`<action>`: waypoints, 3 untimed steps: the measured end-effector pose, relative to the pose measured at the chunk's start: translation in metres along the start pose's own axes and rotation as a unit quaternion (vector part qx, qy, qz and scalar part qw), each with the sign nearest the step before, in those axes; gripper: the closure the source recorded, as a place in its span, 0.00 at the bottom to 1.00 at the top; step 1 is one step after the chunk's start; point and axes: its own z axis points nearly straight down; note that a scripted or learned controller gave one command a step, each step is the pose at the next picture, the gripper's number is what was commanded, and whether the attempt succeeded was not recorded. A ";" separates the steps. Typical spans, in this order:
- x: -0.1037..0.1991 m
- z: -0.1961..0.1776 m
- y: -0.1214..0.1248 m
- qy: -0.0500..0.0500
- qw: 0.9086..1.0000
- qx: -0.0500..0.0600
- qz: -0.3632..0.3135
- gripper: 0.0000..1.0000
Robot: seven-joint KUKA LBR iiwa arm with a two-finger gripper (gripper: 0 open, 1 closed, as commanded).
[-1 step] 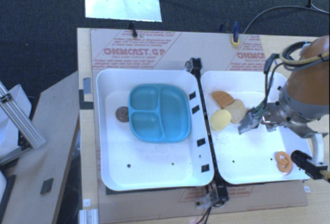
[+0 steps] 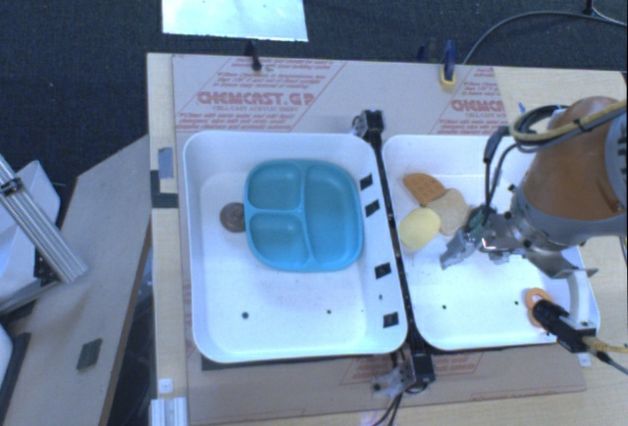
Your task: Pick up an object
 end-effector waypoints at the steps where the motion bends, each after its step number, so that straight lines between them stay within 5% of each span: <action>1: -0.005 0.044 0.005 0.000 1.000 -0.001 0.000 0.00; 2: -0.005 0.082 0.005 0.000 1.000 -0.002 0.000 0.00; 3: -0.004 0.069 0.007 0.001 1.000 -0.003 0.000 1.00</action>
